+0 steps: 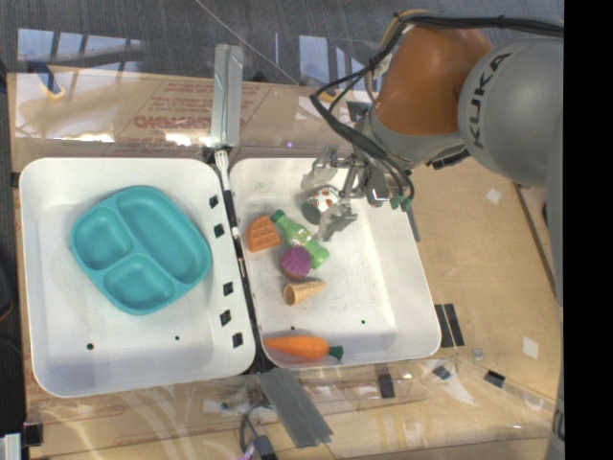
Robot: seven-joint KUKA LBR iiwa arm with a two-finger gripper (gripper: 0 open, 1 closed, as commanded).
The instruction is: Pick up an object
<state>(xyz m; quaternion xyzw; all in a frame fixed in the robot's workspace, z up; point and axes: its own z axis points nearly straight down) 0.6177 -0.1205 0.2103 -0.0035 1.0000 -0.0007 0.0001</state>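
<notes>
Two white bins sit on the bench: the left bin [38,286] and the right bin [393,295]. One teal divided plate [140,247]. One carrot [299,348]. One waffle piece [261,233]. One ice-cream cone [303,291]. One purple toy [296,262]. One green toy [303,237].

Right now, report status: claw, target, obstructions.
Claw low over right bin, grip unclear. Toys unlifted: green bottle, purple piece, carrot. Nothing blocking.

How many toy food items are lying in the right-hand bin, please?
5: a waffle, a green bottle-like piece, a purple piece, a cone and a carrot by the near rim. The pincer may hide more.
</notes>
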